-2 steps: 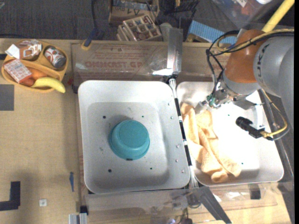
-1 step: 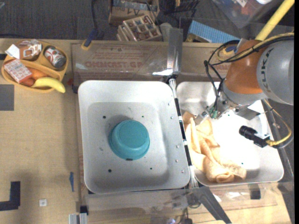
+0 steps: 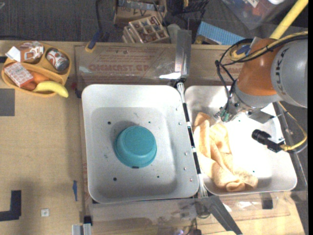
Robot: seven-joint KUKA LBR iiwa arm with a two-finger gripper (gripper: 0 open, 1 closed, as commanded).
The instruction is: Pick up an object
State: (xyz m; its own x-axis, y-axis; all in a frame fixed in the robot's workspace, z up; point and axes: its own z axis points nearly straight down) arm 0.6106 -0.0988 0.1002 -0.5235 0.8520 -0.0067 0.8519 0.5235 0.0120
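Note:
A teal bowl (image 3: 136, 146) lies upside down in the middle of the left bin (image 3: 98, 102). A crumpled yellow-orange cloth (image 3: 219, 155) stretches along the left side of the right bin (image 3: 279, 173), from its upper left down to the front. My gripper (image 3: 224, 115) is low over the right bin, at the cloth's upper end, under the grey arm with the orange band (image 3: 259, 77). The wrist covers the fingers, so their state is hidden.
A black cylindrical part (image 3: 262, 137) with a cable juts from the arm over the right bin. A yellow tray (image 3: 34, 75) with a banana and food packs sits at the far left. A cardboard box (image 3: 129, 65) lies behind the left bin.

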